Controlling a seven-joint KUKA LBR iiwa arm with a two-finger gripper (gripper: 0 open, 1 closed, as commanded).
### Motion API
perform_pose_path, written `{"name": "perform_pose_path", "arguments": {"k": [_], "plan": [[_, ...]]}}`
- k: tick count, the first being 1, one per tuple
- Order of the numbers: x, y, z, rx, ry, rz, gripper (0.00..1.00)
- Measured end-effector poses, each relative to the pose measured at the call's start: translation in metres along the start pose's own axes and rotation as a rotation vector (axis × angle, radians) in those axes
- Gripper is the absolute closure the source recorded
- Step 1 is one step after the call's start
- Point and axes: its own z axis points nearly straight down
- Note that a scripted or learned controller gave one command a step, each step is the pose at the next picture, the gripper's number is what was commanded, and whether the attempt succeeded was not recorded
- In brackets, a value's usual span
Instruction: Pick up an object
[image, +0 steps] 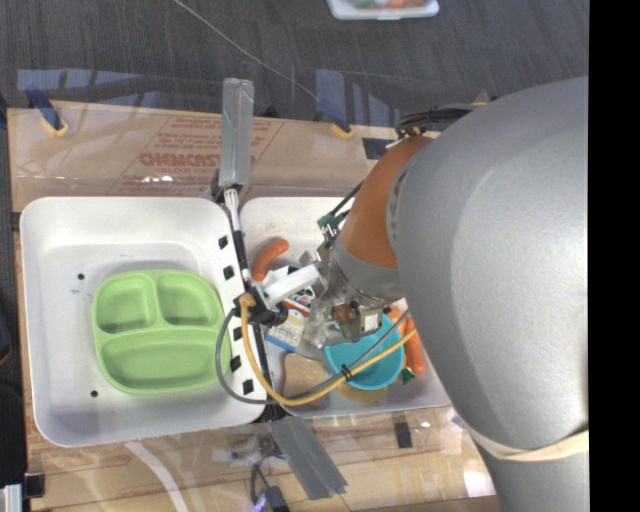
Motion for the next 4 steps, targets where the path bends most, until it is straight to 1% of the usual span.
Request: {"name": "perform_pose_path", "arguments": {"k": [2, 3, 4], "plan": [[0.002, -0.002, -0.018, 0.005, -0.004, -0.015, 1.00], [-0.022, 0.018, 0.010, 0.000, 0.002, -0.155, 1.00], [-0.021, 0.018, 0.000, 0.002, 0.002, -0.162, 1.00]]}}
